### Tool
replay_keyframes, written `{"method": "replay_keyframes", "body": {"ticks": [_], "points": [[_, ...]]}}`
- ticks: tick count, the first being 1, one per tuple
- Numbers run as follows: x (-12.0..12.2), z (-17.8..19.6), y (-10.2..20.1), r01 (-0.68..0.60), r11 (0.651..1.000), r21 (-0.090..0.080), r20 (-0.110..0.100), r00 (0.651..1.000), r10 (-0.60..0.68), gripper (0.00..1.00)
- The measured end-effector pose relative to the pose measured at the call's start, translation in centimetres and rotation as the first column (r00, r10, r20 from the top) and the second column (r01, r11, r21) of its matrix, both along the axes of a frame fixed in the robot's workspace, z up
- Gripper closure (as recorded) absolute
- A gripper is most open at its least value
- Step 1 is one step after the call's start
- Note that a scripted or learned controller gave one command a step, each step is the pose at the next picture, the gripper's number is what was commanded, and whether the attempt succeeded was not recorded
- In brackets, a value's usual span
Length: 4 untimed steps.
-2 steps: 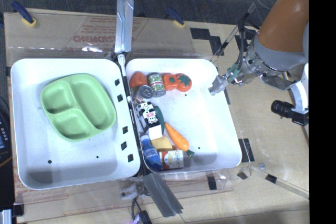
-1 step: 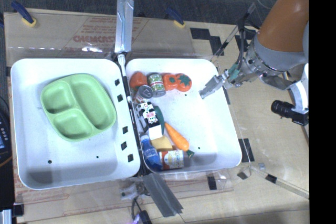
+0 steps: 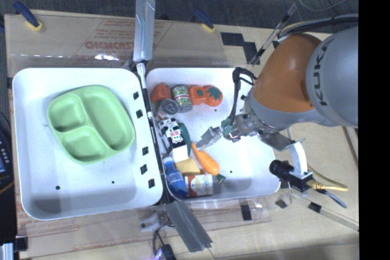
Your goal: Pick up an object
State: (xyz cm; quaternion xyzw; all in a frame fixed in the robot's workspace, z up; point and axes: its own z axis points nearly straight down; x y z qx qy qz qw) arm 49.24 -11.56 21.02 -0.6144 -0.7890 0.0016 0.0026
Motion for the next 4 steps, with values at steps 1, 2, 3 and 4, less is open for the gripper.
{"method": "replay_keyframes", "body": {"ticks": [1, 2, 3, 4], "points": [[1.4, 7.4, -0.9, -0.050, 0.999, -0.001, 0.005, 0.999, 0.050, 0.00], [1.7, 9.4, 2.7, -0.146, 0.989, -0.002, 0.007, 0.989, 0.146, 0.00], [-1.7, -7.0, 1.8, -0.440, 0.898, 0.003, 0.001, 0.898, 0.440, 0.00], [1.6, -11.9, 0.6, -0.461, 0.887, -0.002, 0.006, 0.887, 0.461, 0.00]]}}
